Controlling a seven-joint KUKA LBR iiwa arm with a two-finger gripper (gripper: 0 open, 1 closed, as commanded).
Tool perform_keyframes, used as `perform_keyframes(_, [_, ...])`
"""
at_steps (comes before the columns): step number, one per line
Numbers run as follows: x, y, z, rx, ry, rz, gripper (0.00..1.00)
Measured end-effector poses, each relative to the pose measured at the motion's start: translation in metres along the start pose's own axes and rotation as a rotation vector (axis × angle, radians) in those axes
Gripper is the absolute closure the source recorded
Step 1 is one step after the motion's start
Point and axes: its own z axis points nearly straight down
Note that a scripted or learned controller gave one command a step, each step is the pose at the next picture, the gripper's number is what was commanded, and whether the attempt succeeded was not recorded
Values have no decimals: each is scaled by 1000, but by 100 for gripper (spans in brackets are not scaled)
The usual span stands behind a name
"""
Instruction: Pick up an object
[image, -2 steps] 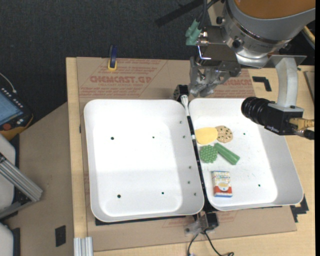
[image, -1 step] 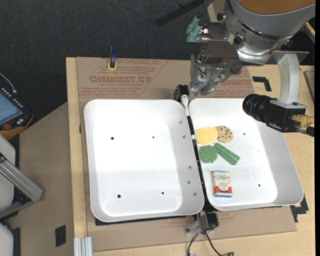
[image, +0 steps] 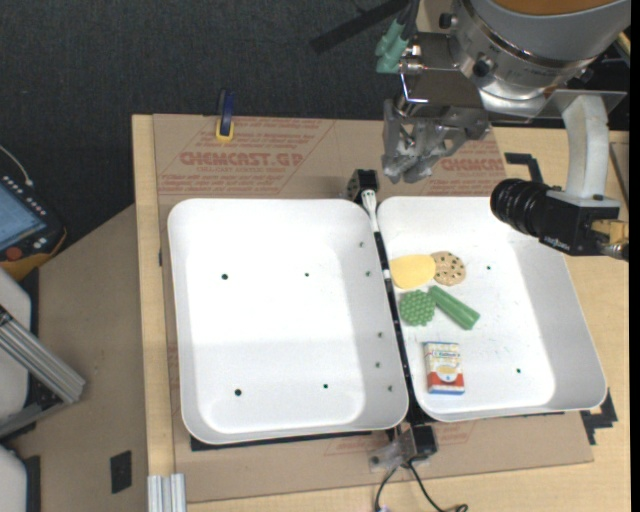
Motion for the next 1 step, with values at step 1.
perform_keyframes(1, [1, 1, -10, -3, 1, -1, 100])
